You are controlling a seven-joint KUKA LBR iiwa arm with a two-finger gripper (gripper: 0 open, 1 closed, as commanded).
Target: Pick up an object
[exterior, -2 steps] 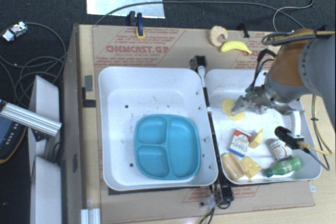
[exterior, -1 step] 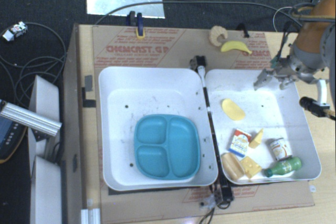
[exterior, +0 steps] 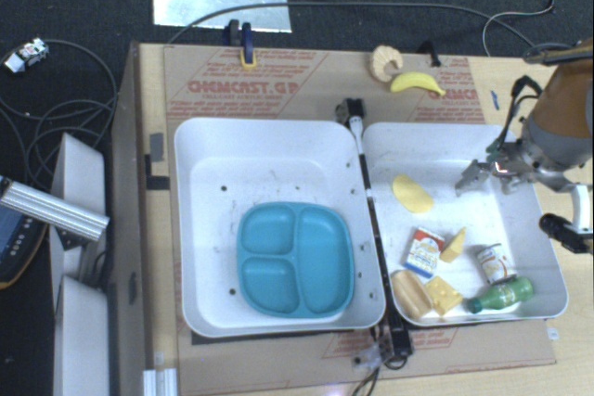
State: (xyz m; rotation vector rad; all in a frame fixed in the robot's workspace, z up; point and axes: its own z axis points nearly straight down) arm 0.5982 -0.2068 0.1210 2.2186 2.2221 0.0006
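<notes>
The right bin (exterior: 436, 144) holds several small items: a yellow lemon-like piece (exterior: 412, 194), a small red, white and blue carton (exterior: 423, 251), a cheese wedge (exterior: 453, 244), a small can (exterior: 493, 262), a green bottle (exterior: 499, 294) lying on its side, a bread roll (exterior: 409, 291) and a yellow cheese block (exterior: 444, 295). My gripper (exterior: 484, 173) hangs over the bin's right upper part, its fingers spread open with nothing between them. It is apart from the items, to the right of the lemon-like piece and above the can.
The left bin (exterior: 269, 144) holds a blue divided plate (exterior: 296, 257). On the bench behind the bins lie a banana (exterior: 416, 83) and a beige round piece (exterior: 385, 61). A divider with a black bar (exterior: 364, 181) separates the bins. Cables run along the back.
</notes>
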